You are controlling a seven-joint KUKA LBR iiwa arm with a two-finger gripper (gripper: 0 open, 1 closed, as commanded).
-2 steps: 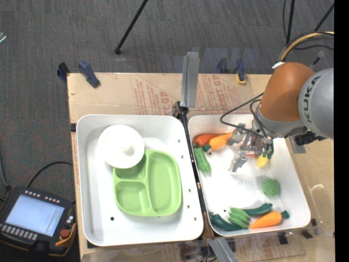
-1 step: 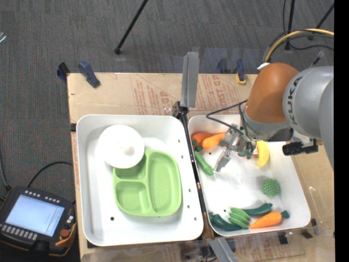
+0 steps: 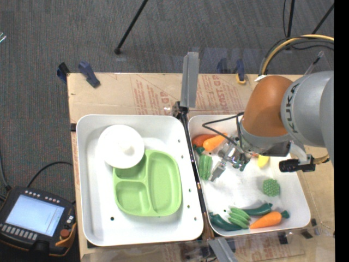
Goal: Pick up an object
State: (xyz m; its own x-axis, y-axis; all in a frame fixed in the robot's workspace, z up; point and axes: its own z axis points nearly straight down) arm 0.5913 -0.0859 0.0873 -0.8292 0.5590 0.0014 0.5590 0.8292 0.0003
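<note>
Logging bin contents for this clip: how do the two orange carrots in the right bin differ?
The upper carrot lies at the right bin's top left corner, close by the pincer; the lower carrot lies near the bin's front edge, away from it. The upper one is partly hidden by the arm; the lower one shows whole, green top at its right end. Both are orange, lying roughly sideways.
</note>
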